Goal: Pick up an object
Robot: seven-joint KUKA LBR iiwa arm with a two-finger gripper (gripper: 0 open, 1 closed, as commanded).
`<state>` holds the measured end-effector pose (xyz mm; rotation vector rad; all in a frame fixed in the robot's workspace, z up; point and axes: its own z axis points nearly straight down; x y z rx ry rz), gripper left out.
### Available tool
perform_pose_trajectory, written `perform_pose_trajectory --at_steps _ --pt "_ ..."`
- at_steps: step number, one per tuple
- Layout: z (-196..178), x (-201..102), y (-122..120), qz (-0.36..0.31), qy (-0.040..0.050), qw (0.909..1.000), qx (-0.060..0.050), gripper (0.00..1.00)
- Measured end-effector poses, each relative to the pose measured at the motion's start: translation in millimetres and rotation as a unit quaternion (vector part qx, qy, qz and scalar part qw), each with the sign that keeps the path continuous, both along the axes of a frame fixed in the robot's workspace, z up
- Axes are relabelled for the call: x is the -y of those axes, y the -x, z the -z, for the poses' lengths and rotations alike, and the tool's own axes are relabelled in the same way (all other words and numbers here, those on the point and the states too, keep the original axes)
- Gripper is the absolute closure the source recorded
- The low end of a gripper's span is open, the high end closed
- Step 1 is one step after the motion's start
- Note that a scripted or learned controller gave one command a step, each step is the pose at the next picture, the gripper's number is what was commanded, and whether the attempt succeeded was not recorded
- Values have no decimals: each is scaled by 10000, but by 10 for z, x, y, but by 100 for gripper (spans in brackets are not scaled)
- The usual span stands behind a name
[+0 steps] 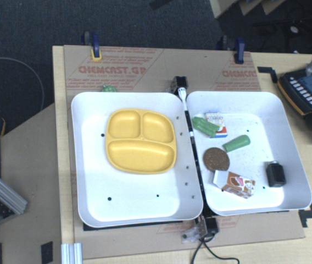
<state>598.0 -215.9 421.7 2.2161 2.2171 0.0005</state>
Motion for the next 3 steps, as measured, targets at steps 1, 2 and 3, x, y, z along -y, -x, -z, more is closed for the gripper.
perform_pose_trajectory --at_steps 1,2,3 --pt "-116 2 -6 -3 15 10000 26 100" --pt "-110 1 -6 -3 14 10000 20 0" --pt "-226 4 -12 -7 31 10000 45 100"
